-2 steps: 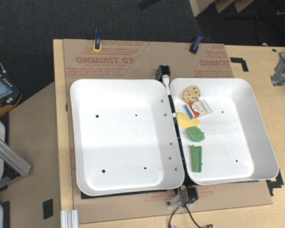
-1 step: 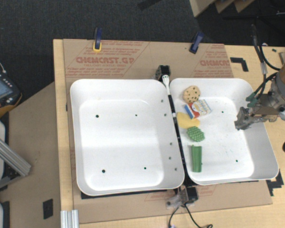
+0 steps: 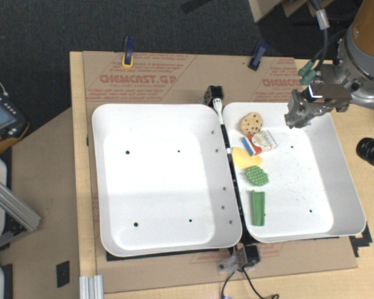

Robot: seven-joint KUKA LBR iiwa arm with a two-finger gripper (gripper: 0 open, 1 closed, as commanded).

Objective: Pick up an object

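Note:
In the right bin (image 3: 324, 185), along its left side, lie a round cookie (image 3: 251, 123), a small white packet with red and blue print (image 3: 262, 142), a yellow piece (image 3: 245, 157), a round green textured piece (image 3: 257, 176) and a long green block (image 3: 257, 207). My gripper (image 3: 297, 118) hangs over the far part of the right bin, to the right of the cookie and apart from it. Nothing shows between its fingers.
The left bin (image 3: 112, 185) lies beside the right one, with a black hinge strip (image 3: 227, 161) between them. Both rest on a cardboard sheet (image 3: 174, 73) held by a yellow clamp (image 3: 128, 58) and a blue clamp (image 3: 257, 55). A black knob (image 3: 369, 151) sits at the right edge.

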